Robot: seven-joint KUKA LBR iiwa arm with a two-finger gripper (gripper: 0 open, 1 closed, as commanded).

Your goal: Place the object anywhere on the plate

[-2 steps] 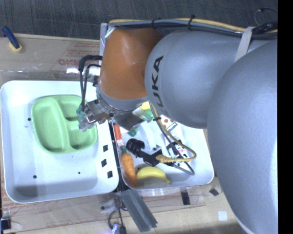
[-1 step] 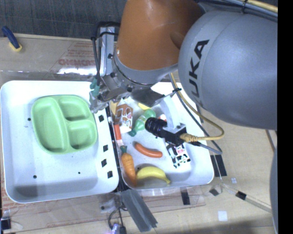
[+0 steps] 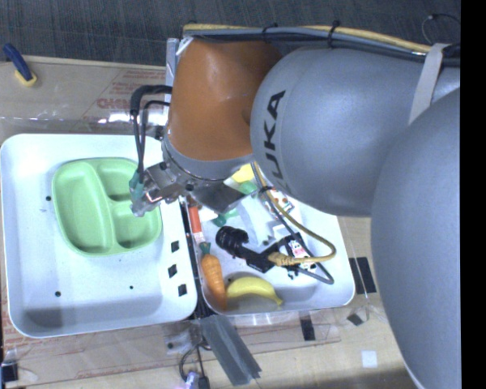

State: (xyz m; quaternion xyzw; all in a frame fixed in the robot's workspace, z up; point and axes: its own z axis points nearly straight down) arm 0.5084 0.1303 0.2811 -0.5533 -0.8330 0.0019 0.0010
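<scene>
A light green divided plate (image 3: 93,209) lies in the left white bin (image 3: 32,298). My gripper (image 3: 142,193) hangs over the plate's right rim, under the orange band of the arm. A small teal bit shows at its tip, and I cannot tell whether it is a held thing or part of the gripper. The arm's bulk hides much of the right bin (image 3: 340,290).
In the right bin lie an orange carrot (image 3: 213,274) and a yellow banana (image 3: 253,290) near the front. A thin red-orange stick (image 3: 195,220) lies along the divider. A yellow piece (image 3: 243,177) and a small green piece (image 3: 225,217) sit under the arm.
</scene>
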